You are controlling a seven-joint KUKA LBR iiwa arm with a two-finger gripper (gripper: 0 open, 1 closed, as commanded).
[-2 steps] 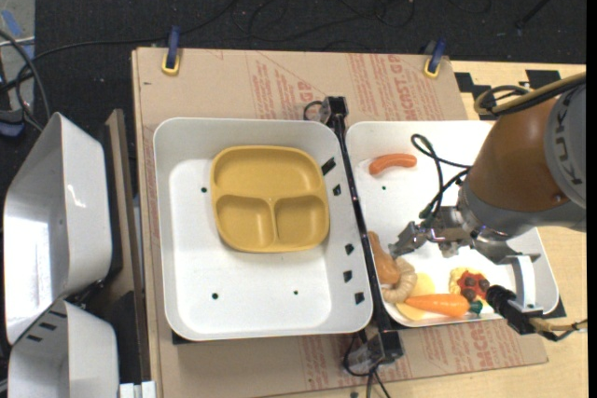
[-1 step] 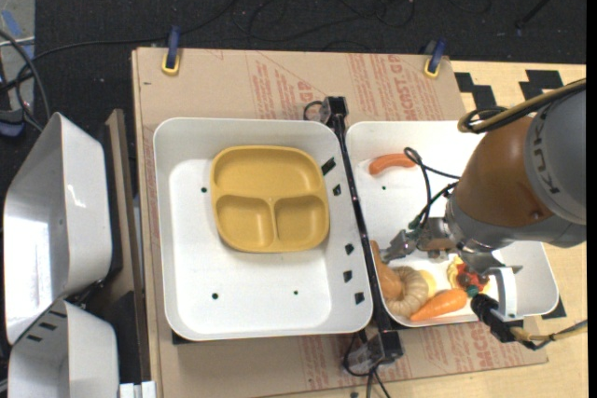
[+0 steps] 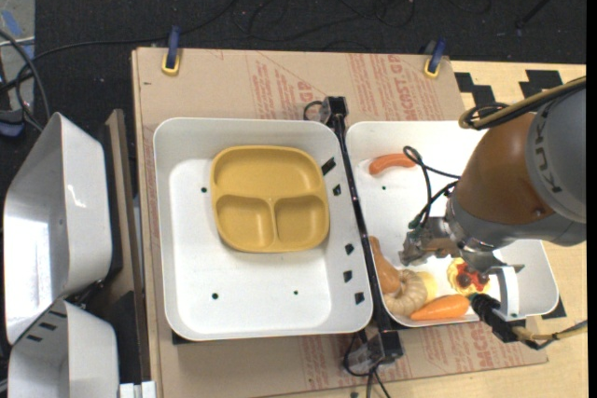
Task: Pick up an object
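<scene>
Hovering: grey two-finger gripper [image 3: 431,247] low in right white bin [image 3: 536,267], lower right of frame | jaws: cannot tell | beneath: orange plastic carrot [image 3: 440,308], beige knobbly ginger-like piece [image 3: 407,290] | left white bin [image 3: 182,228]: yellow three-compartment plastic plate [image 3: 270,198]

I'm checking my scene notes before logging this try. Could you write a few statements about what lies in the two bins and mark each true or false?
1. A yellow divided plate lies in the left bin. True.
2. The carrot lies in the left bin. False: it lies at the near edge of the right bin.
3. An orange sausage-shaped piece lies near the far side of the right bin. True.
4. The plate has five compartments. False: it has three, one long and two smaller.
5. The arm reaches over the right bin, with its tool low above the things at the near edge. True.
</scene>
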